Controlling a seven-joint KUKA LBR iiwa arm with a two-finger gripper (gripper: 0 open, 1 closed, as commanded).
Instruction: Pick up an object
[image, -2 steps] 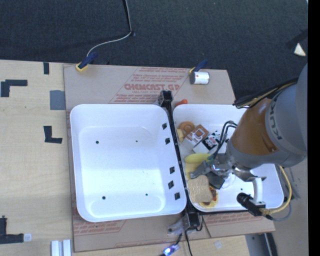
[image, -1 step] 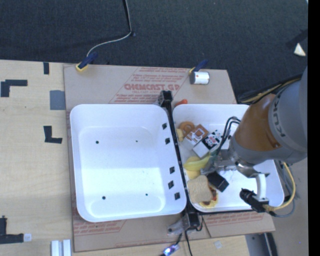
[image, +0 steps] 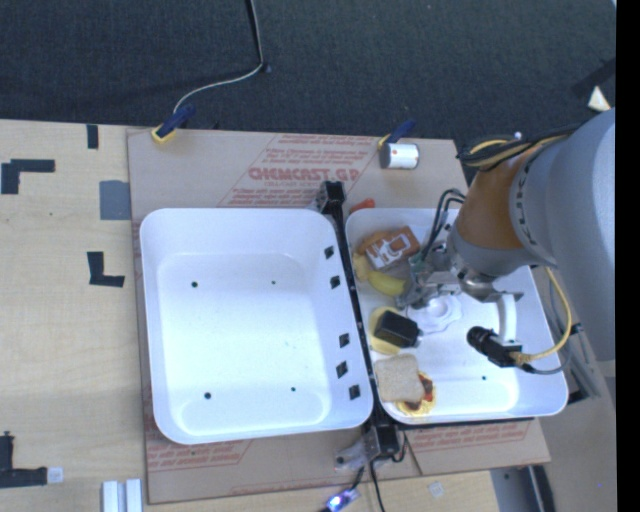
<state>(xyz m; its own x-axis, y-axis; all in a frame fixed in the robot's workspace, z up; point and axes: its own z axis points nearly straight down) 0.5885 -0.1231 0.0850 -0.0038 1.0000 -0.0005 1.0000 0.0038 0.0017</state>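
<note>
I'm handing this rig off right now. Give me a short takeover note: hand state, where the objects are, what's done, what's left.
Hand: low in the right bin, over the objects; its grip cannot be judged.
Objects, all in the right bin: brown packet at the far side, banana beside it, black block on a yellow piece, sandwich at the near edge.
Done: arm reached in. Nothing seen lifted.
Left: grasp one object and raise it.
</note>
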